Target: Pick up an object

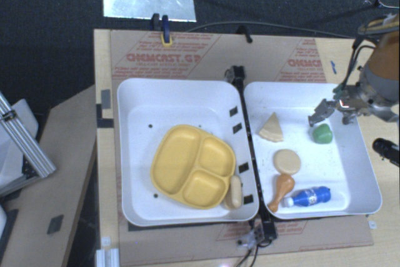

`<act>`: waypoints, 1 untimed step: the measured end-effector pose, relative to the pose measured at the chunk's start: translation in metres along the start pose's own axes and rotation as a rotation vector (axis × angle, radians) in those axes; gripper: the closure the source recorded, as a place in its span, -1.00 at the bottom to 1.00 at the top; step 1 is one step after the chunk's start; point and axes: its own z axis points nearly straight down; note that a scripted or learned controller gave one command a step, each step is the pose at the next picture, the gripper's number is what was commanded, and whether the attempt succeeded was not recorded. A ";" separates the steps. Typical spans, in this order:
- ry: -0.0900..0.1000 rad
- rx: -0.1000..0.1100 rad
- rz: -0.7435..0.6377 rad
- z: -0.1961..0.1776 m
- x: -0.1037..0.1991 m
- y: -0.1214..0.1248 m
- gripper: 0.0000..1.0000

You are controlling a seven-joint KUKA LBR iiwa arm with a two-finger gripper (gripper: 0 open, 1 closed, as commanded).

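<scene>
**A:** What is on the bench?

**B:** Two shallow white bins sit side by side on a brown board. The left bin (134,109) holds a yellow divided tray (194,166) with three compartments, lying flat near the bin's middle. A pale bread roll (235,191) lies just beside the tray's lower right corner, against the wall between the bins.

**A:** And the right bin?

**B:** The right bin (356,166) holds five small things. A pale wedge of cheese (272,128) lies toward the upper left. Below it is a round tan biscuit (287,161). Below that, an orange-brown drumstick (281,190) lies tilted, near the biscuit. A blue bottle (309,197) with a white cap lies on its side just beside the drumstick, near the front wall. A green ball-like object (322,133) sits toward the upper right, well apart from the bottle.

**A:** Where is the arm?

**B:** It reaches in from the right. The gripper (332,110) is over the right bin's upper right part, just above the green object in the picture. Its fingers appear spread apart, with nothing between them. Whether a fingertip touches the green object cannot be told.
</scene>
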 end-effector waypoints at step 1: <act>0.001 0.002 0.000 0.062 0.004 0.001 -1.00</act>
